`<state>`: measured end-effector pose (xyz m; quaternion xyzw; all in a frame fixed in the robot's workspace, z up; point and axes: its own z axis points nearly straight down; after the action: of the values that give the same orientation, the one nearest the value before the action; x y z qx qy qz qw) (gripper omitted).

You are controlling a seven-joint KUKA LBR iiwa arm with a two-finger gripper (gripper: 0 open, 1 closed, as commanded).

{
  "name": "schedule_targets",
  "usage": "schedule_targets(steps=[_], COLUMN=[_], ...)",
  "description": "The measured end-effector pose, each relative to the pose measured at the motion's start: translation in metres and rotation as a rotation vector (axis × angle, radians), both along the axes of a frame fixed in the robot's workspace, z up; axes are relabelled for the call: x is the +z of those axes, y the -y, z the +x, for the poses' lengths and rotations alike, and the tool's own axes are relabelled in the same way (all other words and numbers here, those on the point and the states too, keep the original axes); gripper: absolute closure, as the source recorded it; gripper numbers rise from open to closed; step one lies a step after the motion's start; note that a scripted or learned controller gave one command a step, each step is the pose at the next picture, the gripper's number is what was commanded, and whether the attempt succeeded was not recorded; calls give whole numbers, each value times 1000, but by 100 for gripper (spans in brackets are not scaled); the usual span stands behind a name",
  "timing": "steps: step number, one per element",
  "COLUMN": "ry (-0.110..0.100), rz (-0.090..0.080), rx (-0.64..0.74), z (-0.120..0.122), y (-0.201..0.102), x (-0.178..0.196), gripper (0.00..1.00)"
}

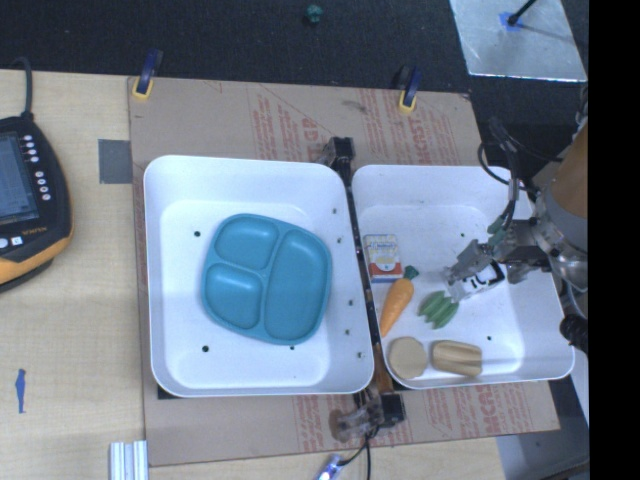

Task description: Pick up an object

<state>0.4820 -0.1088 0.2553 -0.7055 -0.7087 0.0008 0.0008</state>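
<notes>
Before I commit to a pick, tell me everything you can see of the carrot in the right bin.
The carrot is a small toy, smooth like plastic, orange with a green top. It lies flat on the floor of the right bin near its left wall, tilted, green end up-right, tip down-left. Its top lies close below the small carton; whether they touch is unclear. The gripper is off to its right, not on it.

Grey arm [560, 230], orange band, black cables
</notes>
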Motion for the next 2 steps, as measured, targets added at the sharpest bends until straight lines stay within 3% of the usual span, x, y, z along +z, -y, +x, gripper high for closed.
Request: schedule_targets(steps=[1,2], ry=[-4,-1], rz=[-1,0], rx=[0,-1], z=[60,128], y=[-16,-14], x=[-131,-152], gripper=[0,0])
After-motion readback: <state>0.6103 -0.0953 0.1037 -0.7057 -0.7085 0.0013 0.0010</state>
